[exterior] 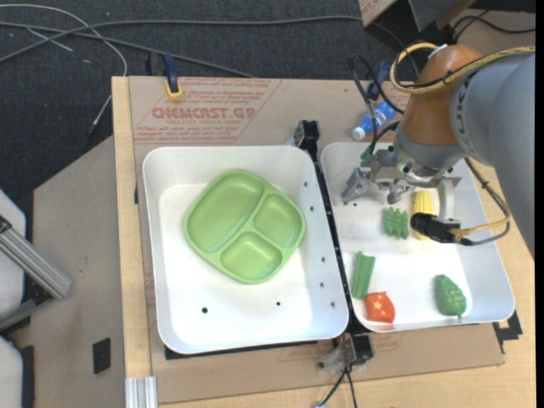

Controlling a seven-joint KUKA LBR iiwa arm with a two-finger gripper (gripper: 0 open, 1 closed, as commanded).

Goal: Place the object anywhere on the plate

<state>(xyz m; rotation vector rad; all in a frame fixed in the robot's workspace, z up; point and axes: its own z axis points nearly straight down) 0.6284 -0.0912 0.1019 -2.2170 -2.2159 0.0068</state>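
A light green divided plate (245,224) lies in the left white bin (170,313). My gripper (372,194) hangs low over the back of the right bin (497,287), far from the plate, and its fingers look spread, with bare bin floor between them. Just right of it lie a yellow corn cob (422,202) and a small bumpy green piece (395,223). Nearer the front of that bin are a green stick (363,274), a red piece (380,307) and a dark green leafy piece (450,296).
A black divider (327,219) runs between the two bins. A black plug on a yellow cable (435,227) hangs from the arm over the right bin. A blue item (374,124) lies on the cardboard behind the bins.
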